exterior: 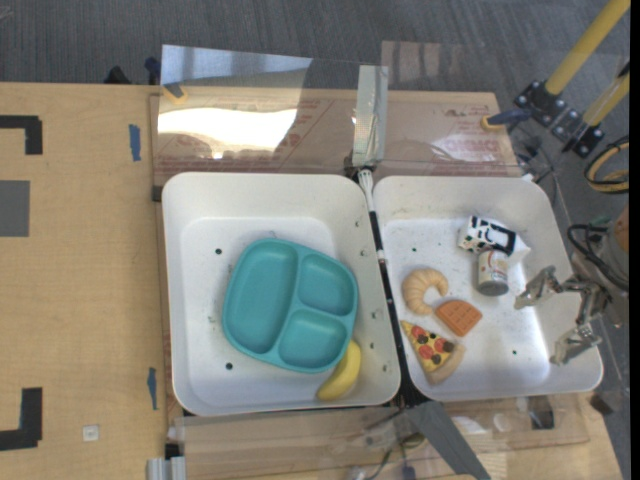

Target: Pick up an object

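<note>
Two shallow white bins sit side by side on the bench, and the places below are given relative to the croissant, which lies near the left side of the right bin. Just below and right of the croissant is a small orange waffle, and below that, toward the bin's near edge, lies a pizza slice with its crust end pointing down and right. Up and right of the croissant a small can lies on the bin floor, with a black-and-white packet just above it. Farther right of the croissant, over the right side of the same bin, the gripper hovers with its two fingers spread apart and nothing between them. Left of the croissant, in the left bin, a teal divided plate rests with a banana touching its lower right rim.
</note>
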Available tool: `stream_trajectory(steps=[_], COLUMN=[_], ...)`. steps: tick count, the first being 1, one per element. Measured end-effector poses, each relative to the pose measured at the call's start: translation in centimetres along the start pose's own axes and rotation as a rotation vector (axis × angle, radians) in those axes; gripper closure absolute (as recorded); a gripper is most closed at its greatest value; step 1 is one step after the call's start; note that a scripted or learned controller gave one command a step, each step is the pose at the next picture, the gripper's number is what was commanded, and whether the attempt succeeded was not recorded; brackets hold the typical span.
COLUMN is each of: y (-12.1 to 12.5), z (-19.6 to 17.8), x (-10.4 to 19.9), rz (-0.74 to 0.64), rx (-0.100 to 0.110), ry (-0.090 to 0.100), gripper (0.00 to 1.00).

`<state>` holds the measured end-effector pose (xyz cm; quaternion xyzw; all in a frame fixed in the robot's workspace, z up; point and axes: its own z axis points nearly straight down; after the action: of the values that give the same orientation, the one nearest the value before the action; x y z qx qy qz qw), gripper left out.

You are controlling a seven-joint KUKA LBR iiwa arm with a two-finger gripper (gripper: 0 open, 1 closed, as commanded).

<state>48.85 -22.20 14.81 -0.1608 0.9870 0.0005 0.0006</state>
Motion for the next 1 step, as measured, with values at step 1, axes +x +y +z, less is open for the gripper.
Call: stream_trajectory(steps=[1], y=[5.45], z=[-10.24], x=[-2.34], rz=[0.053], rx=[0.008], ry=[-0.013], gripper=[0.00])
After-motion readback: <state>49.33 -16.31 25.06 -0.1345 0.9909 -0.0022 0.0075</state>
